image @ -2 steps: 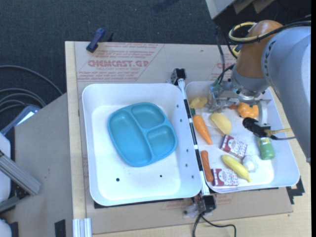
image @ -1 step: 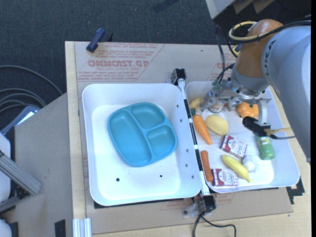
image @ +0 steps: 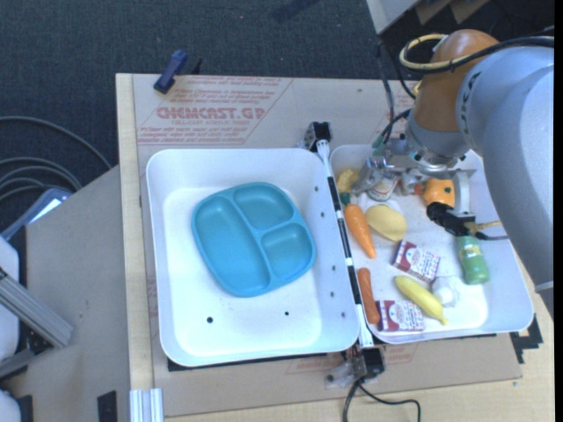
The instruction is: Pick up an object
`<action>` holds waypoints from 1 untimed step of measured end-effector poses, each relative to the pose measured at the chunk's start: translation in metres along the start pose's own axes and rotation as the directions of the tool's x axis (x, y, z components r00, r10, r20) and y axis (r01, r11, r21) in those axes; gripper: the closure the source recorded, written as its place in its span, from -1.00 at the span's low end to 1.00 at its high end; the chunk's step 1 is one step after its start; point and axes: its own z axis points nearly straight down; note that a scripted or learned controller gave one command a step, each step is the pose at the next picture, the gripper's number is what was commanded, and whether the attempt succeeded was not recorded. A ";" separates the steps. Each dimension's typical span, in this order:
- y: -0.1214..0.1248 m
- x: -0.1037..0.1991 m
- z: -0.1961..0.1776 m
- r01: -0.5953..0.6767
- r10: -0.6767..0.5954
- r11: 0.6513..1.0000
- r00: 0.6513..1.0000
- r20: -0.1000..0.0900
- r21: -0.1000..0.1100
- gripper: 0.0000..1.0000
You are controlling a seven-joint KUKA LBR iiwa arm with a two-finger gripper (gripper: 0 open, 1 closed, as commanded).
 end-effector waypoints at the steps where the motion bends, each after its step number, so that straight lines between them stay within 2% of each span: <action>1: 0.001 0.001 -0.010 -0.001 0.001 1.000 1.000 0.000 -0.006 1.00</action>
